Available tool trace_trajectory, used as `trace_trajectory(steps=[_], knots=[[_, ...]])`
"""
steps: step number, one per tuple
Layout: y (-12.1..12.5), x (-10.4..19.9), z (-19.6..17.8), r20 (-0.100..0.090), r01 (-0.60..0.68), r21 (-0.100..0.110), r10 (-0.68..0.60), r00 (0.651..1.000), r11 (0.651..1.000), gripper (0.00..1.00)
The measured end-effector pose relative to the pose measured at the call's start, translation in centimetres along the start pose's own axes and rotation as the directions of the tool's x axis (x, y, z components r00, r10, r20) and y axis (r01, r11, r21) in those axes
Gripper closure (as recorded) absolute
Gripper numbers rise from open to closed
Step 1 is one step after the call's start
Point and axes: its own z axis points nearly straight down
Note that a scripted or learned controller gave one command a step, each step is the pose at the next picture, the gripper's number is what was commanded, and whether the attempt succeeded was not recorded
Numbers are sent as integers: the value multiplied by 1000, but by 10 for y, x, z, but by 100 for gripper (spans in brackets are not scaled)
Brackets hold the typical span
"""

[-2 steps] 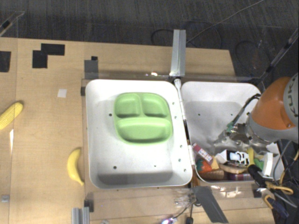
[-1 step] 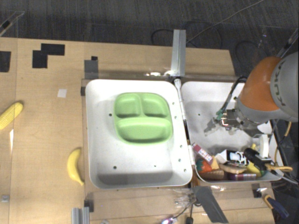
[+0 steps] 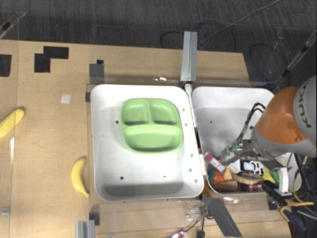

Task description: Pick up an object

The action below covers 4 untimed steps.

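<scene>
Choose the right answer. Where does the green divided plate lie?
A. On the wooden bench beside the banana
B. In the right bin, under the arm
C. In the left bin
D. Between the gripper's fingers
C: the green divided plate lies flat on the floor of the left bin, apart from the arm over the right bin.

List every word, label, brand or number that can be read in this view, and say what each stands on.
"KU", dark letters cut off by the picture's edge: on the grey arm above its orange band.
Black and white print on a packet in the right bin: too small to read.
Pink label on a wrapper in that bin: blurred, unreadable.
</scene>
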Motion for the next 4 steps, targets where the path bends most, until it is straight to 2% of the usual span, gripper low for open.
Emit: trace_trajectory(steps=[1,2,3,4], knots=[[-1,22,-48,-1,274,7,-274,962,962,0],[58,-2,-13,-6,314,12,-314,949,949,0],[123,3,2,-3,465,6,-465,885,885,0],[173,2,5,-10,458,16,-458,889,889,0]])
